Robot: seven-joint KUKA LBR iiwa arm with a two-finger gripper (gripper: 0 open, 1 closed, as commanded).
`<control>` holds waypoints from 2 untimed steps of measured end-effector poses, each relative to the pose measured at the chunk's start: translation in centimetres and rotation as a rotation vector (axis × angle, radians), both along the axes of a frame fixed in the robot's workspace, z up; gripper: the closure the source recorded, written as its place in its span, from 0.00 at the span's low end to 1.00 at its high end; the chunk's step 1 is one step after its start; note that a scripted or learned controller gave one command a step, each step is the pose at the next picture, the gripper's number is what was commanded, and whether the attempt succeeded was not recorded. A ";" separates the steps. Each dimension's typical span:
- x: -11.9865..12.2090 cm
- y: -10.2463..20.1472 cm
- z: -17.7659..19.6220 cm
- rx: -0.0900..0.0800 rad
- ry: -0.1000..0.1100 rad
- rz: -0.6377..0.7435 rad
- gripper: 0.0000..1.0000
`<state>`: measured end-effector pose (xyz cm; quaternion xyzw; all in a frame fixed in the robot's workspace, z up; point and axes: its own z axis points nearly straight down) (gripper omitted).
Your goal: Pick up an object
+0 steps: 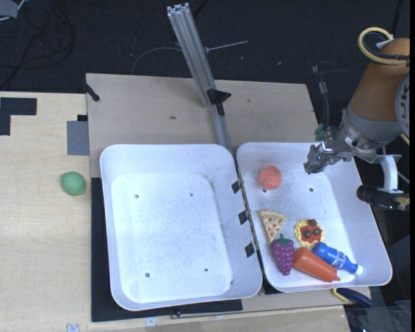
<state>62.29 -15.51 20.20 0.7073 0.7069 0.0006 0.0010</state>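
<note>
Right bin: pink ball near upper left; pizza slice, grapes, carrot, blue bottle, small round toy clustered at lower end. Tool over upper right of bin, apart from ball; grip state can't tell. Left bin alongside. Green ball on counter, left of bins.

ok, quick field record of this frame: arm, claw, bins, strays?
arm: reaches in from the right
claw: over right bin's far edge, nothing seen between its fingers
right bin: peach, pizza slice, tart, grapes, carrot, blue bottle
left bin: white, beside right bin
stray: green ball on bench, left of bins
</note>
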 end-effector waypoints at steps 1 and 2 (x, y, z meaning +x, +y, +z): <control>0.8 5.0 1.6 0.000 0.001 0.004 1.00; 0.9 11.0 1.6 0.002 0.003 0.004 1.00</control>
